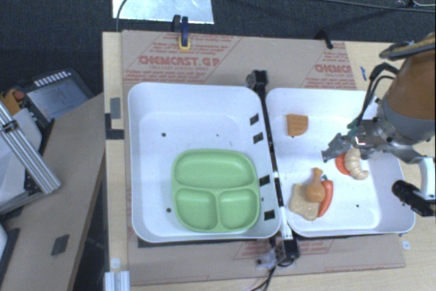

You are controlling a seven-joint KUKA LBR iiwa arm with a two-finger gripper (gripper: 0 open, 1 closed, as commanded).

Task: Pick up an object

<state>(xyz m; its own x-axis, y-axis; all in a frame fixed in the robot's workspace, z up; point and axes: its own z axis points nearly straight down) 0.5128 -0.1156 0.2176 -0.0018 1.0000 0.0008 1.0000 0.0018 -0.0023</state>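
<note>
Cream pear-shaped toy (305,201) touches orange piece (315,189), red chili (326,196).

Just beside the gripper (338,148), toward the bench's front: a pale cream curved piece (355,163) lying on a red piece (342,166). Farther forward and left: a tan pear-shaped lump (307,200) touching a red-orange chilli (326,195). Behind and left, well apart: an orange block (296,125), flat.

Two bins sit side by side. A divided plate (216,199) lies in the left bin (146,146), toward its front. The right bin (300,95) holds a small block (297,125) near the back and a cluster, possibly toy food (312,195), near the front.
</note>
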